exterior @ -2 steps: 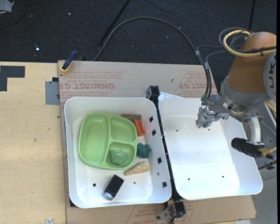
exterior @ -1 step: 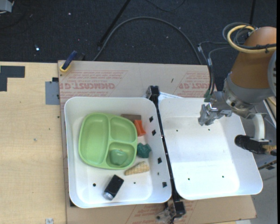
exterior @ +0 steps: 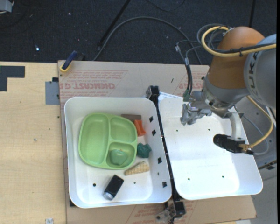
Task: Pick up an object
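Note:
My gripper [exterior: 188, 117] hangs over the upper left part of the right bin [exterior: 210, 181], near the divider between the bins. I see nothing held in it. The objects lie in the left bin [exterior: 74, 181]. A green divided plate [exterior: 102, 136] holds a green lump [exterior: 116, 157] in its lower right section. Beside the plate's right rim are an orange piece [exterior: 139, 127] and a dark green toy [exterior: 143, 150]. A tan cone [exterior: 137, 168] lies below them, and a black block [exterior: 113, 186] sits near the front wall.
A brown flat piece [exterior: 130, 117] peeks out behind the plate. A black plug [exterior: 227, 143] on a yellow cable hangs from the arm over the right bin's right side. Black clips [exterior: 153, 93] hold the bins together. Cardboard lies under both bins.

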You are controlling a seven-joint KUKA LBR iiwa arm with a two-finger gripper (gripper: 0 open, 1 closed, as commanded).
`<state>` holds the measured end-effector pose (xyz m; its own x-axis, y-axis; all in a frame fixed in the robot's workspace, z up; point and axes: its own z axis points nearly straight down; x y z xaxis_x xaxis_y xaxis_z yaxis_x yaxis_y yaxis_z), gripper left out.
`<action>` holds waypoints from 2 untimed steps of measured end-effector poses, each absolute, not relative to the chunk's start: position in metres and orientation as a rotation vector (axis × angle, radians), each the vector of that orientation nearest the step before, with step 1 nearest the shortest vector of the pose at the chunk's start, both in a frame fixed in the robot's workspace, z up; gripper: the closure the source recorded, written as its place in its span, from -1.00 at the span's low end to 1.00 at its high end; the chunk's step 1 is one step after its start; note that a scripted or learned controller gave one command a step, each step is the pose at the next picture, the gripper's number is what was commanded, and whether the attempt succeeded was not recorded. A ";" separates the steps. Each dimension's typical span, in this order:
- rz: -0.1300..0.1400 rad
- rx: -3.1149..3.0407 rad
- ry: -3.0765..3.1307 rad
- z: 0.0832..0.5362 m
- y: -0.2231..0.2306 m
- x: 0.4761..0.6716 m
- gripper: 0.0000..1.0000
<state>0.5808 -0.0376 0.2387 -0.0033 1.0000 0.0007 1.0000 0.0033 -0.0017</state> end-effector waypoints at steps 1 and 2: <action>0.000 -2.218 -2.225 0.244 0.019 0.589 1.00; 0.002 -2.217 -2.223 0.229 0.066 0.594 1.00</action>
<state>0.5940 0.0657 0.2295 -0.0026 1.0000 0.0002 1.0000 0.0026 -0.0019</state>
